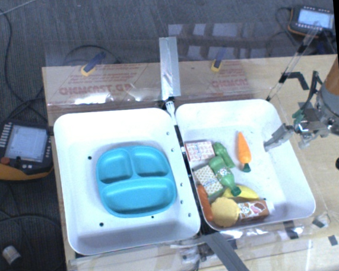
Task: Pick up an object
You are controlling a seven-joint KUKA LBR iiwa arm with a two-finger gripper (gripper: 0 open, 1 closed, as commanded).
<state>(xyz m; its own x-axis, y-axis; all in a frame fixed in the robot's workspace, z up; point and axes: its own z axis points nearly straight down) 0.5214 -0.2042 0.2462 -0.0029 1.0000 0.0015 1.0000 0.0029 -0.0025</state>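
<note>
Here the grey arm with an orange band (334,83) comes in from the right side, and its two-finger gripper (277,137) hangs over the right edge of the right shallow white bin (293,176). The gripper is above a bare part of the bin floor, and nothing can be seen in it. Whether the jaws are spread or pressed together, I cannot tell from this angle.

The objects to pick all lie in the right bin, crowded in its left and near part. A small orange toy carrot with a green end (243,149) lies nearest to the gripper, but clearly apart from it. Just to the left of it is a green plastic bottle (222,164), which touches two small checkered boxes (199,151). Below these there is a yellow toy banana (247,192), then a round yellow fruit (224,212) just beside a flat red-brown packet (254,211) at the near wall. An orange-red piece (204,201) lies along the left wall of this bin.

The left shallow white bin (75,147) holds a light blue plastic plate with three compartments (137,180), about in its middle.
</note>
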